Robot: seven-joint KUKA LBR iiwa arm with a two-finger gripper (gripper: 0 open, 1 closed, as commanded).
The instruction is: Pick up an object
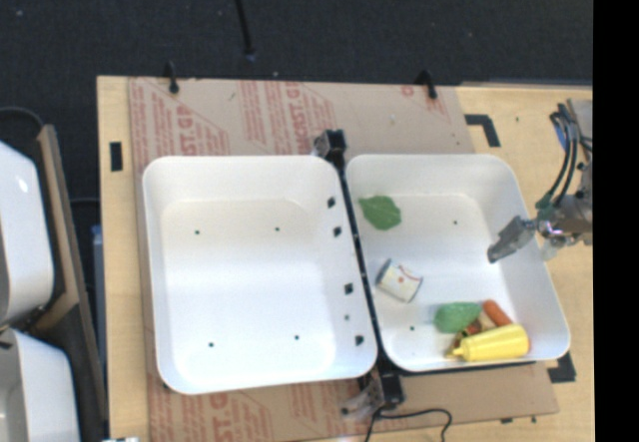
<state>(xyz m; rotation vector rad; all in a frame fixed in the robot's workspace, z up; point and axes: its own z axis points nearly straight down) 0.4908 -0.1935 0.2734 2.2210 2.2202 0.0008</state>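
Over in the right-hand shallow white plastic bin (429, 171) lie all the loose things. A crumpled bright green soft lump (380, 212) sits near that bin's far left corner, close to the black clips along the seam where the two bins meet. A small white cup-like piece with an orange mark on its side (398, 281) lies tipped over near the middle of the bin's left wall. Down at the near right corner three things crowd together: a second green lumpy piece (457, 315), a short orange carrot-shaped piece (495, 311) just beside it on the right, and a yellow plastic squeeze bottle with a pointed nozzle (492, 343) lying on its side along the near wall, its nozzle pointing left and touching or nearly touching the green piece.

The grey two-finger gripper (507, 240) reaches in over the right wall of the same bin, about halfway along it, tilted toward the bin's middle. Nothing shows between its fingers; whether they are spread or closed I cannot tell from where I stand. Every one of the things lies apart from it: the corner cluster is nearest, toward the near edge, the white cup further to the left, the far green lump well apart.

The left-hand shallow white bin (160, 230) sits beside it on the tan cardboard-covered bench (220, 116).
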